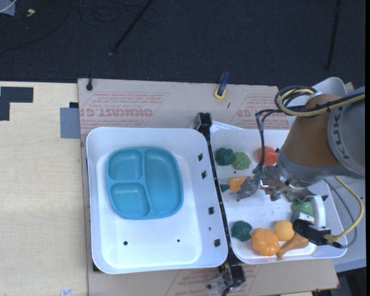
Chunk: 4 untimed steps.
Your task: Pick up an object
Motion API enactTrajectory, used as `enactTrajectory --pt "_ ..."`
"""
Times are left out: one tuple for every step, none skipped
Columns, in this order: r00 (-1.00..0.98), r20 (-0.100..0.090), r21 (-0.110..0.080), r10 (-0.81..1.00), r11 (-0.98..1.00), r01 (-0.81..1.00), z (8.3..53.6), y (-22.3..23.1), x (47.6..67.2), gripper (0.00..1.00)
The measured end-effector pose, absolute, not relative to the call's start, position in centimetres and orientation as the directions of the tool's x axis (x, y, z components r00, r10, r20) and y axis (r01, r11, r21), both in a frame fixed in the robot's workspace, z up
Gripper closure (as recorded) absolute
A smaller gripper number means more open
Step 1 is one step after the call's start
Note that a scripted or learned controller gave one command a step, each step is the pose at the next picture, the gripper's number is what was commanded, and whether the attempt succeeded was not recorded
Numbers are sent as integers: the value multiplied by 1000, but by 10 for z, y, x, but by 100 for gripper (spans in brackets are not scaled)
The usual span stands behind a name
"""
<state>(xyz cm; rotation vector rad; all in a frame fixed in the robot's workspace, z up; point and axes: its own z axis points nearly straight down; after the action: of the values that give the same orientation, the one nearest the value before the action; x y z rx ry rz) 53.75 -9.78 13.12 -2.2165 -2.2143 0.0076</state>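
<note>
Two white bins are sitting side by side: the left bin (102, 239) and the right bin (268, 221). One blue divided tray (143, 182) with three compartments is lying in the left one. The right one is holding the toy food: three green pieces that I'm counting, at (224, 156), (241, 161) and (240, 230), though a fourth green bit may be peeking out under the arm. Three orange-yellow pieces are clustering at the bottom, (265, 242), (284, 230), (291, 247), plus one small orange bit (236, 182) and one red piece (268, 155).

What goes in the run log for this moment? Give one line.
arm: over right bin | gripper: beside small orange piece | grasp: unconfirmed | blue tray: left bin
</note>
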Motion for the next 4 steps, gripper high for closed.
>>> enactTrajectory --pt "1 1 -6 1000 -1 1000 85 -97 537 0" --pt "7 2 -6 1000 -7 1000 97 -98 537 100" --pt "1 0 0 1000 -1 1000 157 -103 541 100" --pt "-1 0 1 1000 1 1000 202 -98 539 100"
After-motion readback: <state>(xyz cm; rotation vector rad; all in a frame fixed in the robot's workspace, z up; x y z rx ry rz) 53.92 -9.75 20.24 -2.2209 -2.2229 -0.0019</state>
